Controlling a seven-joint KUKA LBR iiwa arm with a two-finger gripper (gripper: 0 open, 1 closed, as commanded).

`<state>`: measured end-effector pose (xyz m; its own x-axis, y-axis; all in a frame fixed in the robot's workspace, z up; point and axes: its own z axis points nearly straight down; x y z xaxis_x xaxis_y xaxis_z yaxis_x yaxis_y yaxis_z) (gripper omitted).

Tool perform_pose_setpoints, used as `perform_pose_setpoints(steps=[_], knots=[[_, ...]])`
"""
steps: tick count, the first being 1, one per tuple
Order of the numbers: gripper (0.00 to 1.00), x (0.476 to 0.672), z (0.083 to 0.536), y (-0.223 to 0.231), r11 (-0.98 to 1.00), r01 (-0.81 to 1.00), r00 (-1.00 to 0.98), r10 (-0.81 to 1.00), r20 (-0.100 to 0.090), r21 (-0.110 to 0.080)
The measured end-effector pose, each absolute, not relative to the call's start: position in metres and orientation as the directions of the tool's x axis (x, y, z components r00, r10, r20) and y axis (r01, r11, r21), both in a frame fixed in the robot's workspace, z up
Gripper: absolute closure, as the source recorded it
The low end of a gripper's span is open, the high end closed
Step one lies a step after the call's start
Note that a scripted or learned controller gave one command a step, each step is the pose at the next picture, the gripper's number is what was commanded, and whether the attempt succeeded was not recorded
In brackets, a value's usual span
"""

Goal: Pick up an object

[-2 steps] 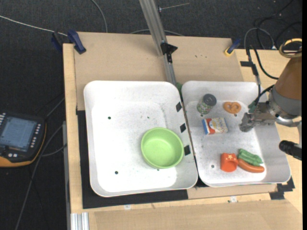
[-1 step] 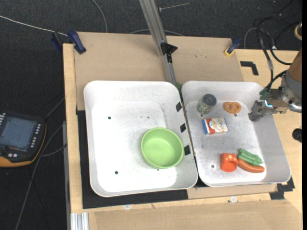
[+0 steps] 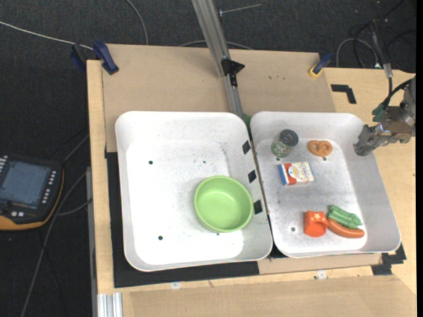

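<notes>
The right bin (image 3: 370, 177) holds a small grey-topped can (image 3: 285, 141), an orange pretzel-like piece (image 3: 321, 148), a white, red and blue carton (image 3: 295, 173), and a red, orange and green toy vegetable cluster (image 3: 334, 222). A green bowl (image 3: 223, 203) sits in the left bin (image 3: 142, 177) near its right side. My gripper (image 3: 367, 140) hangs at the right bin's upper right rim, to the right of the pretzel piece, with nothing seen in it.
A metal pole (image 3: 213, 32) slants down from the top to the gap between the bins. Blue clamps (image 3: 104, 57) sit at the board's back corners. A teach pendant (image 3: 26, 190) lies at far left, off the bench.
</notes>
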<state>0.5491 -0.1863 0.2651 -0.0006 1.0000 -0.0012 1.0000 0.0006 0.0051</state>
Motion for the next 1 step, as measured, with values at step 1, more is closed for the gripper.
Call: perform_pose_setpoints(steps=[1], knots=[[1.00, 0.5405, 0.2705, -0.1364, 0.004, 1.000, -0.004, 1.000, 0.001, 0.001]])
